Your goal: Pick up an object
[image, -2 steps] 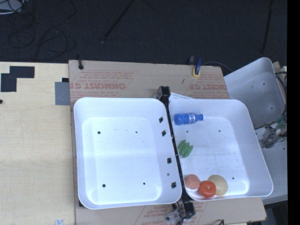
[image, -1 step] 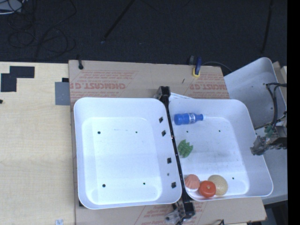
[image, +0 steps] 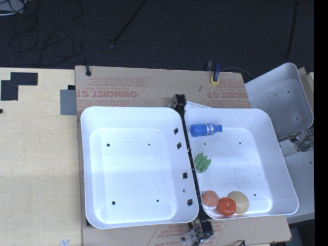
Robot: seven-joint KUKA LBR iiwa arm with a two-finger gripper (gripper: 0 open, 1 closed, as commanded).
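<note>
The right bin (image: 266,152) holds a blue bottle (image: 205,129) lying on its side near the far left corner. A small green leafy piece (image: 202,163) lies by the bin's left wall. At the near edge sit a peach-coloured round piece (image: 209,199), a red-orange round piece (image: 226,206) and a tan round piece (image: 239,201), close together and touching.
The left bin (image: 133,168) stands beside the right one, joined by a black divider (image: 188,163). Both rest on brown cardboard (image: 133,88). A grey metal plate (image: 279,99) rises at the right. A yellow-and-blue clip (image: 216,75) sits on the cardboard's far edge.
</note>
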